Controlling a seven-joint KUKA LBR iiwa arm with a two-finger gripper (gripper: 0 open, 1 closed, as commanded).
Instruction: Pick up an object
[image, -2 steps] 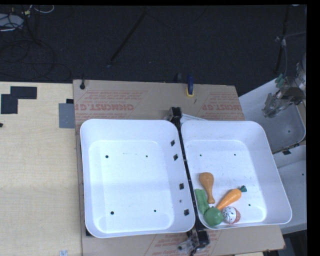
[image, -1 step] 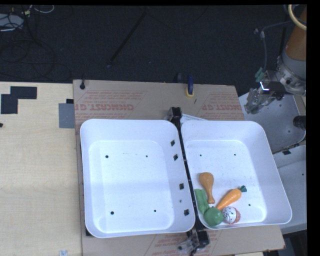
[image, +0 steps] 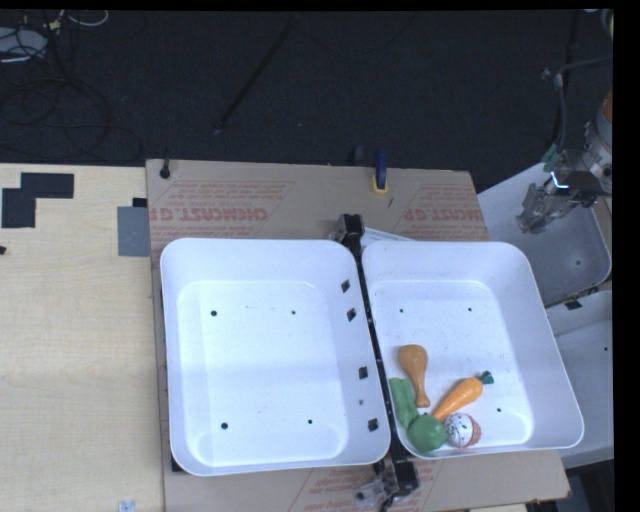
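Two shallow white bins are sitting side by side on a cardboard sheet (image: 300, 205) laid over the bench. The left bin (image: 190, 300) is showing bare white floor with a few small dark holes. The right bin (image: 530, 300) is holding all the objects, and they are clustering toward its near left corner.

Objects in the right bin:
- A tan drumstick-shaped toy (image: 415, 372) is lying roughly along the near-far line, thick end far.
- An orange carrot (image: 461, 396) with a green top is lying at a slant, just right of the drumstick, green tip pointing far right.
- A green toy (image: 418, 420) is lying along the bin's left wall, its rounded end nearest the camera.
- A small white ball with dark markings (image: 461, 431) is sitting just beside the green toy's rounded end, and just near of the carrot's tip.

The gripper (image: 545, 205) is hanging at the far right, outside the right bin and beyond its far right corner, well apart from the cluster. It is appearing small and dark against the grey surface (image: 580, 250) there; whether the jaws are spread or pressed together, cannot tell. Nothing is visible between them.
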